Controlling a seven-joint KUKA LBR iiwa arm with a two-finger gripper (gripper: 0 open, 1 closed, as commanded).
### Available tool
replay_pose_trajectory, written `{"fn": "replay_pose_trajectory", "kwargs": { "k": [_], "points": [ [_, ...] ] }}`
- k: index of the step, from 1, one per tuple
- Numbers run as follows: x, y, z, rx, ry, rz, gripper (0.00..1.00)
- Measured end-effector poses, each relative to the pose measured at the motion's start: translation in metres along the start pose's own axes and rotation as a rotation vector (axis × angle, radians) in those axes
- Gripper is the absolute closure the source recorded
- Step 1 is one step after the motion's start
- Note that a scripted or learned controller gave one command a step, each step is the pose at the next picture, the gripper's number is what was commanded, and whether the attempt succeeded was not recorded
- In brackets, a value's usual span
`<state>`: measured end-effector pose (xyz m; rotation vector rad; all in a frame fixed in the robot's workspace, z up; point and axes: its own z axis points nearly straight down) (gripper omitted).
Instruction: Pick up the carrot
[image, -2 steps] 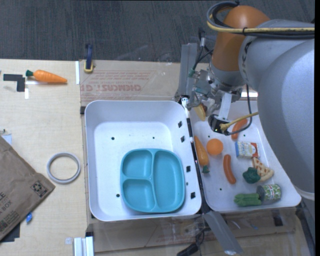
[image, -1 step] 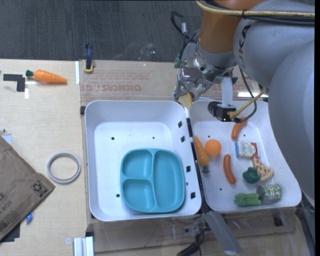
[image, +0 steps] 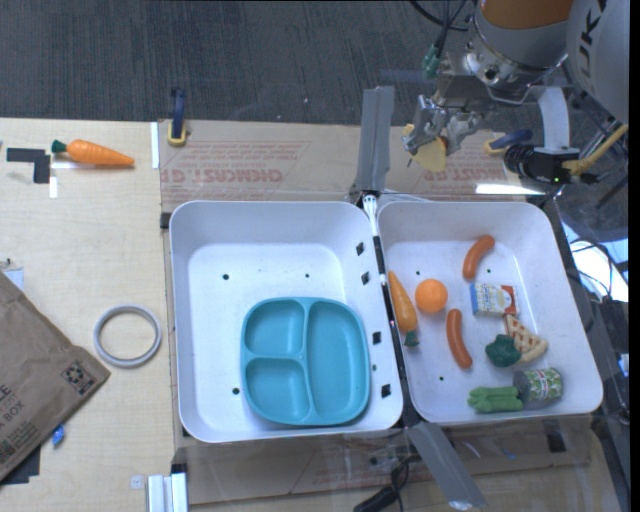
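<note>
A: Eyes on the two white bins. The left bin (image: 200, 300) carries a teal divided plate (image: 304, 360), three compartments, sitting toward its six o'clock side.

B: And the right bin (image: 545, 240) is busy! The carrot (image: 402, 303) lies against the bin's nine o'clock wall, green end toward six. Just beside it, at its three o'clock, an orange ball (image: 431, 296).

A: Two sausages too: one sausage (image: 478, 257) up at twelve o'clock, a second sausage (image: 458, 338) below the ball. Between them, a small carton (image: 492, 299) with a label I can't read.

B: Down at five o'clock a broccoli piece (image: 503, 350) touches a pizza slice (image: 526, 340), then a can (image: 540, 384) and a green pod (image: 495, 400) along the bottom wall.

A: The gripper (image: 432, 140)? Outside the bins, past the right bin's twelve o'clock rim, well apart from the carrot. The fingers are clamped on a pale yellow chunk (image: 432, 154).

B: There's another carrot (image: 95, 154) out on the desk (image: 80, 250) at ten o'clock, and a ring of tape (image: 127, 334) at nine.

A: Writing? The cardboard sheet (image: 260, 160) under the bins shows red print upside down; I make out "CHEMCAT". The brown box (image: 40, 370) at the left edge shows "BOX".
</note>
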<state>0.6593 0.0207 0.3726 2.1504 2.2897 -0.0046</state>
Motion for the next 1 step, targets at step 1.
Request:
{"fn": "replay_pose_trajectory", "kwargs": {
  "k": [1],
  "points": [
    [0.0006,0.0001,0.0001,0.0,0.0,-0.001,0.0]
  ]
}}
